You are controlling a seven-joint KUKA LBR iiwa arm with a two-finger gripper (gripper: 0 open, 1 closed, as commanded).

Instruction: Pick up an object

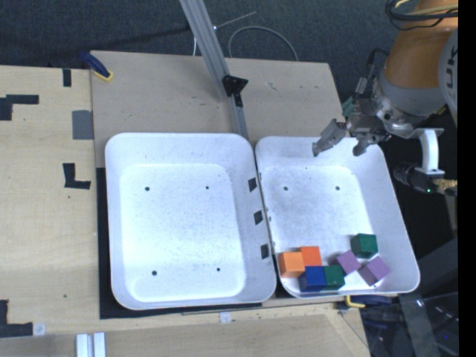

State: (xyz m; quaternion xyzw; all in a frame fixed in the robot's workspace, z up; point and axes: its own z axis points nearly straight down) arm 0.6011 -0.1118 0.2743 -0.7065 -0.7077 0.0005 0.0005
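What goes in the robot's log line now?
end effector: open, holding nothing, above right bin far rim | blocks: near end

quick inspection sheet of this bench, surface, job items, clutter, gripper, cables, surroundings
surface: wooden bench with black tape marks; left bin and right bin side by side
job's things: blocks bunched at the right bin's near edge: two orange blocks, blue block, two green blocks, two purple blocks
clutter: blue and yellow object at the bench's far left corner
grippers: gripper open, over the right bin's far edge, holding nothing
cables: thin wire loop behind the bench
surroundings: slanted metal pole; dark floor
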